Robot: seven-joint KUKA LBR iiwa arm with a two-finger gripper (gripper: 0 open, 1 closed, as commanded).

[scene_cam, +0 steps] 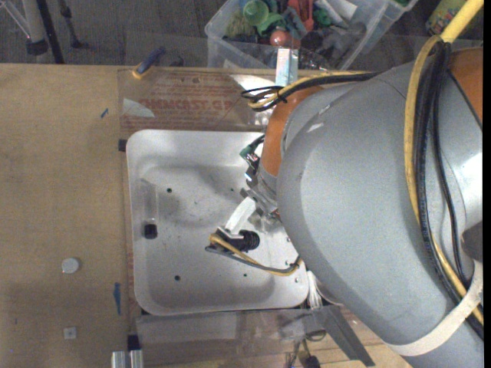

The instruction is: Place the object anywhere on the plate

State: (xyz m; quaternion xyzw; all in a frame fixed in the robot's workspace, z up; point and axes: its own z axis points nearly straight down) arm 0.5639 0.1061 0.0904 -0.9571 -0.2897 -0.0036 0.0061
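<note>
Pincer [249, 209] over the white bin's [192, 301] right side.
Grip cannot be told — small black object [149, 231] lies near the left wall.

You've got a white bin [192, 297], tan bench [61, 167], grey arm [360, 205] with orange band [278, 117], one black bit [149, 231], multicoloured toys [288, 6].

Bulky grey arm [368, 205] with an orange band [278, 117], trailing yellow and black cables [430, 152].
</note>
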